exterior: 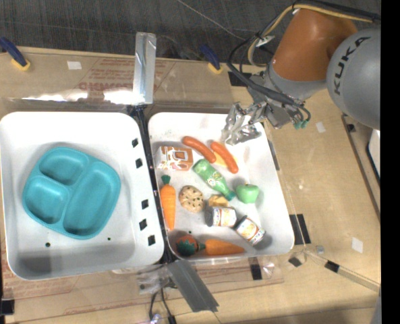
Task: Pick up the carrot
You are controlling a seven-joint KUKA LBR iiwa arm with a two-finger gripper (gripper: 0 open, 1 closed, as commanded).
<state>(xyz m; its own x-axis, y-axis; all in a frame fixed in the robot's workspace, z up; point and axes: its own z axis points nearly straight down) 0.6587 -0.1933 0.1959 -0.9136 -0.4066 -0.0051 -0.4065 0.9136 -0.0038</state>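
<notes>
An orange carrot (167, 206) with a green top lies lengthwise by the left wall of the right bin (275, 181). Along that bin's front wall lies a second orange carrot-like piece (223, 248), next to a red and green item (187, 245). My gripper (243, 127) hovers over the bin's far right corner, well away from both carrots. It is open, with nothing between its metal fingers (233, 124).
The right bin also holds two orange-red sausages (198, 147), a green bottle (212, 177), a green fruit (249, 193), a cookie (191, 198), two small jars (220, 216) and a small carton (175, 158). A teal divided plate (70, 190) sits in the left bin (11, 181).
</notes>
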